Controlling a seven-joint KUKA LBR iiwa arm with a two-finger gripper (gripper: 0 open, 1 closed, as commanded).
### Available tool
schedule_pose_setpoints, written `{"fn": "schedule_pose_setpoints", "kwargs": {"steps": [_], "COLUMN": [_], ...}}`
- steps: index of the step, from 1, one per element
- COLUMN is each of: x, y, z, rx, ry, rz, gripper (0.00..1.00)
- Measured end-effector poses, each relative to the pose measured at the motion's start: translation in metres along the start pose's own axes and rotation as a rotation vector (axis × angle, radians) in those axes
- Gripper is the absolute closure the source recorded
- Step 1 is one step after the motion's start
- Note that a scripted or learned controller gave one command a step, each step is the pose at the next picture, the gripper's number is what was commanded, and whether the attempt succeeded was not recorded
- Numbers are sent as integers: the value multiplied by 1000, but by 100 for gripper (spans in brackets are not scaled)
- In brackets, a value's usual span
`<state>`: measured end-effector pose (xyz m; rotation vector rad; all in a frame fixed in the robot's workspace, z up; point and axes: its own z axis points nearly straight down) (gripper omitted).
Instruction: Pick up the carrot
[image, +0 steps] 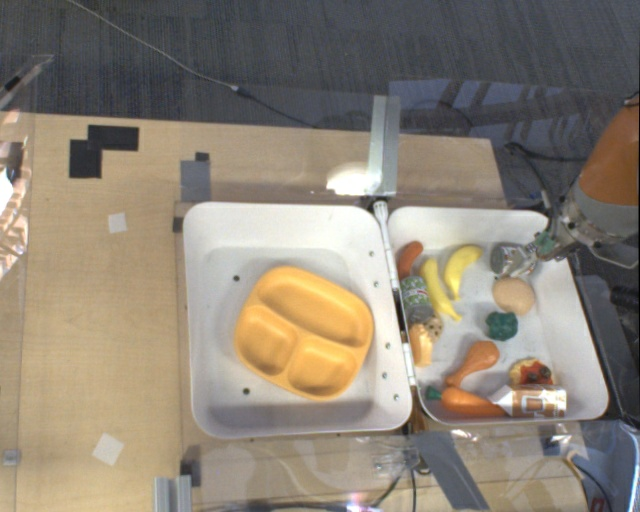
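The end effector (515, 260) sits low over the back part of the right bin (590, 350), with the grey arm and its orange band (612, 165) coming in from the right edge. Its metal tip is small and glinting from where I stand — I cannot tell how far open it is, and nothing visibly sits in it.

The carrot (468, 402) lies well forward of the end effector, at the near wall of the right bin, pointing roughly along that wall. Just right of the carrot, touching or nearly so, lies a small can (535, 403) on its side, with a dark-and-red berry-like piece (530, 373) just behind it.

Closest to the end effector: a beige egg-shaped item (513, 295) directly in front of it, and a yellow banana (460, 267) just to its left. Further left, a second yellow piece (438, 290) and a reddish sausage shape (409, 258) near the divider. A dark green lump (502, 324) sits in front of the egg shape; an orange drumstick-like item (473, 361) lies between that lump and the carrot.

Left bin (205, 260) — well away from the end effector, holds a yellow divided tray (303, 332). Both bins rest on the wooden counter (90, 330)
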<state>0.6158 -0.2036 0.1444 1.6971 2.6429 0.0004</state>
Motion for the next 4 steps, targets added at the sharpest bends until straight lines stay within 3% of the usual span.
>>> {"fn": "schedule_pose_setpoints", "kwargs": {"steps": [1,2,3,4], "x": [7,-3,-20,-24], "y": [-19,2,43,49], "z": [-22,-35,-27,-37], "rx": [-4,-6,-6,-7], "ry": [-3,-4,-4,-4], "rz": [192,297,393,577], "gripper": [100,100,100,100]}}
